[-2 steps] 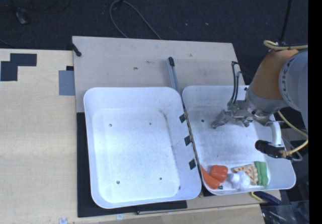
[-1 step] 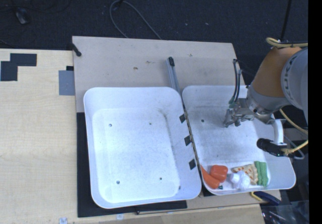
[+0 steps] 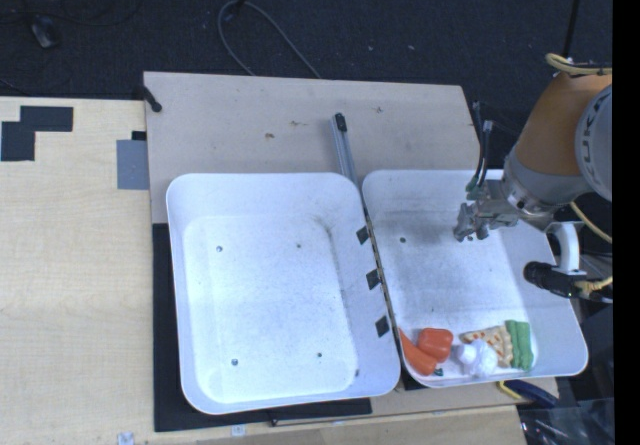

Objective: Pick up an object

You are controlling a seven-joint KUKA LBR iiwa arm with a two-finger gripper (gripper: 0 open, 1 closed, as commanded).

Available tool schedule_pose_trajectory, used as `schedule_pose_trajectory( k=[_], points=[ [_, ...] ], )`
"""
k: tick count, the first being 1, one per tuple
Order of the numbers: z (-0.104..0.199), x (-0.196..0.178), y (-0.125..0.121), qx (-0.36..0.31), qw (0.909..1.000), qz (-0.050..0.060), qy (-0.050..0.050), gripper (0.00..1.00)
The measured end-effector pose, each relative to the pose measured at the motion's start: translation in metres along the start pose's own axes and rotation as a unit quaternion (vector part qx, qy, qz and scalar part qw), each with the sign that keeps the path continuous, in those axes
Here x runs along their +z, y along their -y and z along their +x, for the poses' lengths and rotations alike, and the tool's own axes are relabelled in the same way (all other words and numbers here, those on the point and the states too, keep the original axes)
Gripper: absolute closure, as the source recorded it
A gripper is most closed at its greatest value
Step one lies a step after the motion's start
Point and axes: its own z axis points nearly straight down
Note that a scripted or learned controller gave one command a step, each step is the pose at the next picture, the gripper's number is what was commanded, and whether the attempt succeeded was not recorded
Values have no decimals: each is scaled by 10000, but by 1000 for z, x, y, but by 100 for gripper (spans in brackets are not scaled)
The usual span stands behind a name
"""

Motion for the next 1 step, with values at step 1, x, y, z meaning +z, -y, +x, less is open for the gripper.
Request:
schedule_pose_trajectory(
  k=[1],
  points=[
    [3, -47, -9, -2, 10000, -5, 1, 100]
  ],
)
